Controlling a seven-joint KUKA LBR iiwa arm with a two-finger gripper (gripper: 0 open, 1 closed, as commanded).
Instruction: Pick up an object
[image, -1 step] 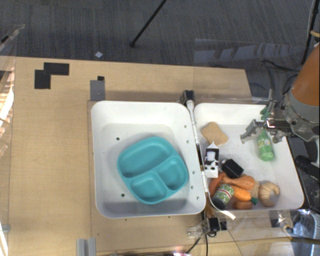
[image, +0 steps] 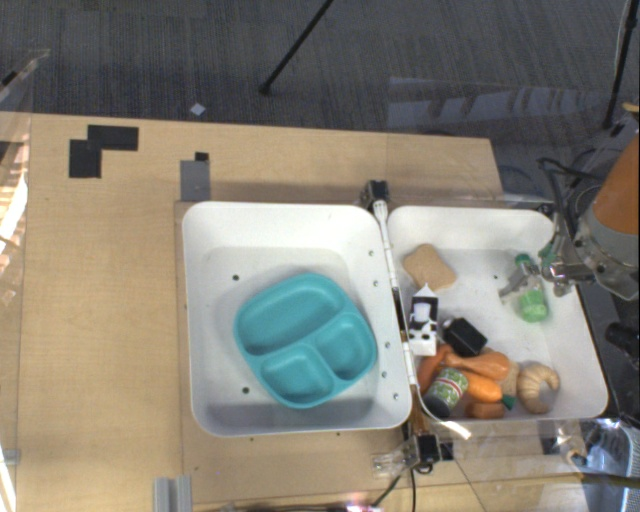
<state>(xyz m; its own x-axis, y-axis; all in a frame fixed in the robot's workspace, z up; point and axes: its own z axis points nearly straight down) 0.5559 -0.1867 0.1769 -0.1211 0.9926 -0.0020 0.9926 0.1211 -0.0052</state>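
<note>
The gripper (image: 537, 276) hangs over the right bin (image: 600, 385), a green bottle (image: 533, 303) directly beneath its fingertips; whether it grips cannot be told. No labels are legible.

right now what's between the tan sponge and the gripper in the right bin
Bare white floor of the right bin lies between the tan sponge and the gripper, seen in the camera view.

We see a wooden table (image: 100, 330) carrying two white bins; the left bin (image: 205, 300) holds a teal divided plate (image: 305, 340). Black tape patches (image: 100, 148) mark the table's far left corner, and dark carpet (image: 150, 50) lies beyond
</note>
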